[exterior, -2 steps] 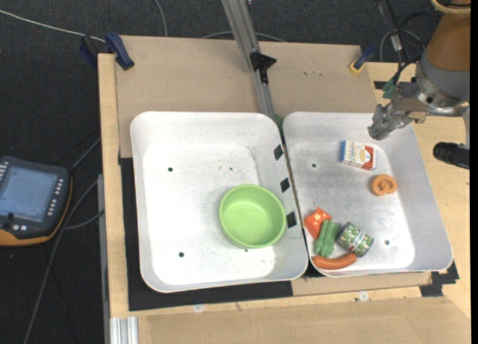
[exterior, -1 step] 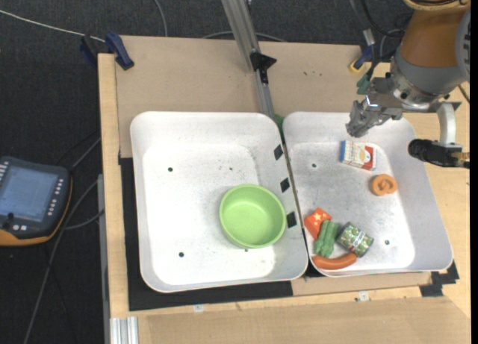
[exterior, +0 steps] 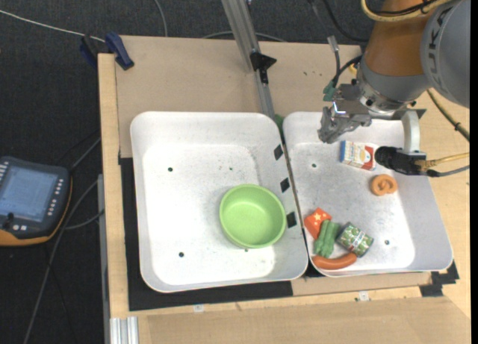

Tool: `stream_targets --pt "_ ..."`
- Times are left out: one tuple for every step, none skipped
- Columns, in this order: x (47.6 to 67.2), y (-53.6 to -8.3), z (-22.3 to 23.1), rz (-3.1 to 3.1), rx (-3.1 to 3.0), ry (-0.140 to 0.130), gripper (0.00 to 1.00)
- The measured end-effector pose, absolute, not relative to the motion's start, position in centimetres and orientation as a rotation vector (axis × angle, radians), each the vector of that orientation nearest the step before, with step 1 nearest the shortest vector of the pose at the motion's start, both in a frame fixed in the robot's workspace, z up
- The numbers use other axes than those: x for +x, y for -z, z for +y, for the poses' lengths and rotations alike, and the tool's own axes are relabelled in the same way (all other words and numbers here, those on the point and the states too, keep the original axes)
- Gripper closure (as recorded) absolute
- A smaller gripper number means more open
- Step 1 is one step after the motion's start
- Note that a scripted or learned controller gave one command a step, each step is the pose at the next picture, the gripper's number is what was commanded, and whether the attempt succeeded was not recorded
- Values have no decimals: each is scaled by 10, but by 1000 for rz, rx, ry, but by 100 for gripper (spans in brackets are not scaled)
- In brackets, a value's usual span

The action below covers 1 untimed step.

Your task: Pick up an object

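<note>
Several small objects lie in the right bin (exterior: 418,208), and the nearest to the gripper (exterior: 332,127) is a white and red carton (exterior: 357,154) at the far side, just beside the gripper, which hangs low with nothing visible between its tips; whether it is apart or together I cannot tell, so I judge the pick is not yet made. Further forward are an orange round piece (exterior: 383,185) and, gathered in the near corner, a red pepper (exterior: 317,220), a green vegetable (exterior: 326,239), a small can (exterior: 354,239) and a sausage (exterior: 334,262). One green bowl (exterior: 252,216) sits alone in the left bin (exterior: 179,156), well apart from the arm.
</note>
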<state>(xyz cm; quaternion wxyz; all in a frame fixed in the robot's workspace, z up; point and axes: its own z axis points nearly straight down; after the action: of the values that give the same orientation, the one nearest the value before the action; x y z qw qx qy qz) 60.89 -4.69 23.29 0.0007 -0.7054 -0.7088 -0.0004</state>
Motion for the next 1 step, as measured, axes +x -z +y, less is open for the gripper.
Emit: stream_targets --pt "614 -236 -1 -2226 -2216 2 100"
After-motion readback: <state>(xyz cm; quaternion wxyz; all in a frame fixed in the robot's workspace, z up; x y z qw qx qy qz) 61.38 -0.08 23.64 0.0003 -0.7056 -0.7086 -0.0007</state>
